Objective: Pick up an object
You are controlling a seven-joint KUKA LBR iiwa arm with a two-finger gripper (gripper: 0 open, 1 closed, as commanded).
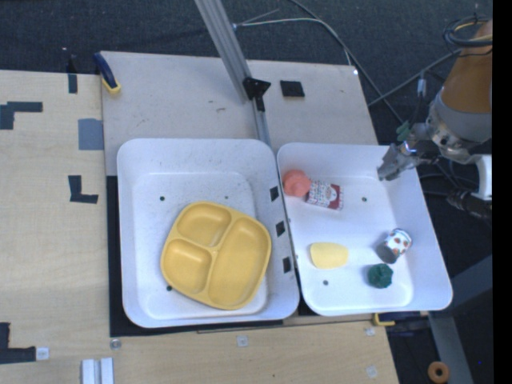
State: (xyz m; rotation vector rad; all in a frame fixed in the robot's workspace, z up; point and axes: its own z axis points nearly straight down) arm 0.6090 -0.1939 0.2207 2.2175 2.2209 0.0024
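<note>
Approach is the step in hand: tool [394,165], its grip state impossible to tell, hovers at the right bin's [422,214] far rim, and must next descend onto an object inside that bin.

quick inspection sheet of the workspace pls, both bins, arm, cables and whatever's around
surface: pale bench bearing two white bins, left bin and right bin, side by side
job's things: in the right bin, orange-red ball beside a red and white packet, pale yellow piece, small silver item, dark green item
clutter: yellow divided tray in the left bin
grippers: gripper over the right bin's upper right rim, nothing seen held
cables: black cables across the dark floor, more beside the arm
surroundings: slanted metal post, blue and yellow clamp, wooden tabletop with tape marks
</note>
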